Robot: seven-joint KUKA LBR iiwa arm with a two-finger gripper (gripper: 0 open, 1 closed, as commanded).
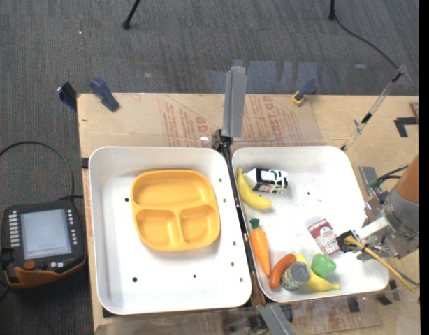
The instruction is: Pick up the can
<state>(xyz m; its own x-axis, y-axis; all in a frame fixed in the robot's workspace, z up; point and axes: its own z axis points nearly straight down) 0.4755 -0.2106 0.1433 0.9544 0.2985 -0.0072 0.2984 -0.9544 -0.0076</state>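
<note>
Floor: dark grey carpet (200, 40), evenly lit. Brown bench (151, 121), red print along its back edge. Blue clamps (103, 94) at its back left corner. Pendant (41, 246) on carpet off the left edge. Stand legs (135, 9) beyond the back edge.

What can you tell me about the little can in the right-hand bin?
The can is a small cylinder with a dull grey, metal-looking top and a greenish label on its side. It seems to stand upright near the front edge of the right bin. It sits squeezed between a red sausage-like toy and a yellow banana, apparently touching both, with a green pepper close by.
</note>
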